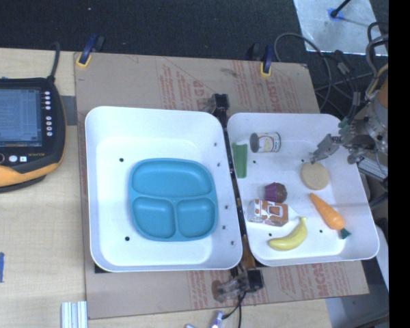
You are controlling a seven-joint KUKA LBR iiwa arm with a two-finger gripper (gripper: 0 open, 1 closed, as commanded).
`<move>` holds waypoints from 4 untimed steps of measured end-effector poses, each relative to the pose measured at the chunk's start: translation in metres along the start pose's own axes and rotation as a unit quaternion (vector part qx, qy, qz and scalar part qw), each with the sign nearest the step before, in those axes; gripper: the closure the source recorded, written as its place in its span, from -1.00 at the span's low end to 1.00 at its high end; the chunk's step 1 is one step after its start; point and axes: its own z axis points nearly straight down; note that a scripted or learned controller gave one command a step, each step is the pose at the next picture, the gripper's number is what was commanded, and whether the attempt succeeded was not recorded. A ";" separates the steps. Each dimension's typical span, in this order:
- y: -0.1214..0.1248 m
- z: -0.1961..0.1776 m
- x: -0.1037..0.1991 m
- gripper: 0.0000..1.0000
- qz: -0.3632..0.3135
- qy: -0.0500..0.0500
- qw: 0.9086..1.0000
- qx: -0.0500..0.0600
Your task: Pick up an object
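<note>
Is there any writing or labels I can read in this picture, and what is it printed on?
None can be read.
Cardboard sheet under the bins: rows of red print, too blurred.
Small carton: label too small.
Can: label too small.
Handheld screen on the left: display text too small.

Pale wood bench (pixel 34 251) under brown cardboard (pixel 157 80); dark floor (pixel 157 9) beyond.
</note>
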 end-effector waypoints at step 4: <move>-0.025 0.076 -0.011 -1.00 0.000 0.000 1.000 0.001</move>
